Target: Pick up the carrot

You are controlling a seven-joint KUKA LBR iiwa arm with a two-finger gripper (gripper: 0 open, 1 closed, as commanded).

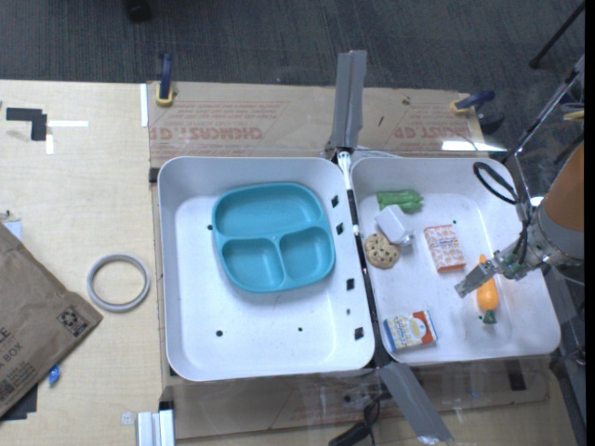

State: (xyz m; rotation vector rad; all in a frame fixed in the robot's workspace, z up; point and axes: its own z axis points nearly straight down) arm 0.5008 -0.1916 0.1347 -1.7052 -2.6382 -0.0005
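Note:
The carrot [487, 295] is orange with a small green tip and lies near the right side of the right bin [465, 344]. My gripper [487, 274] reaches in from the right and sits low, directly over the carrot's upper end. Grey gripper parts cross the carrot and hide part of it. I cannot make out whether the carrot is gripped or just lies beneath.
The right bin also holds a green vegetable [399, 199], a white block [393, 223], a cookie [380, 250], a red snack pack [444, 247] and a small carton [410, 331]. A teal divided plate [272, 236] sits in the left bin. A tape ring [118, 281] lies on the bench.

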